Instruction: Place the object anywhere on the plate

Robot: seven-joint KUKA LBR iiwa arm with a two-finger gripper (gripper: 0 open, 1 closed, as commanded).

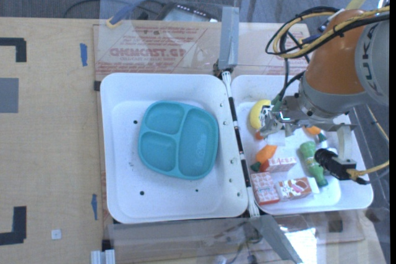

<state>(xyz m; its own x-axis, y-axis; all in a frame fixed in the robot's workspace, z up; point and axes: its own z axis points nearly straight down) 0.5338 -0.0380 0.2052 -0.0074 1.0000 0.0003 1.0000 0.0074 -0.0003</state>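
Honestly, I cannot tell how my gripper (272, 122) stands beside the lemon (258, 113), so I may knock it away, far from the plate (179, 140).

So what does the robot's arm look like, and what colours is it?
The arm is fat and round, grey with a big orange band. Black and yellow cables loop around it. The gripper at its end is small, silvery metal.
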